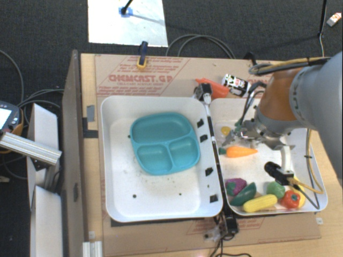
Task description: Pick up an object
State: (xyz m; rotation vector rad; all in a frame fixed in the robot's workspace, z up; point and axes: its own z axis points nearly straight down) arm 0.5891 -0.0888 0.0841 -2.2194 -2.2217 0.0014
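At frame bottom right, your toy vegetables point(261, 194) sit along the right bin point(317, 171) near edge, none lifted. Just above them the gripper point(239, 136) hovers at the carrot point(240, 152); can't tell its pincer state. Nothing's visibly gripped, so the pick remains.

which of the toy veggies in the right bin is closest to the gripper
The orange carrot. It lies alone just below the gripper, while the purple, green, yellow and red pieces cluster at the bin's near edge.
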